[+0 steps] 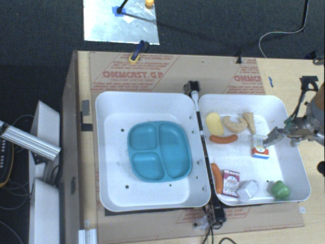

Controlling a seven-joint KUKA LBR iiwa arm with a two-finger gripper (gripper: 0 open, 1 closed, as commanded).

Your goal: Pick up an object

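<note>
- The gripper (268,138) reaches in from the right, low over the right bin (292,117), just above the small red-and-white box (260,151), likely its target.
- Whether its fingers are apart or together, I cannot tell.
- The blue tray (159,151) sits in the left bin (109,116).

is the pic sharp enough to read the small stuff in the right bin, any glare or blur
In the camera view the light is even and soft, with faint shadows; the white right bin looks bright but not blown out. The blue tray is crisp, while the small red-and-white carton by the hand is too coarse to read. The foil sheet at the top shows dull glare.
</note>
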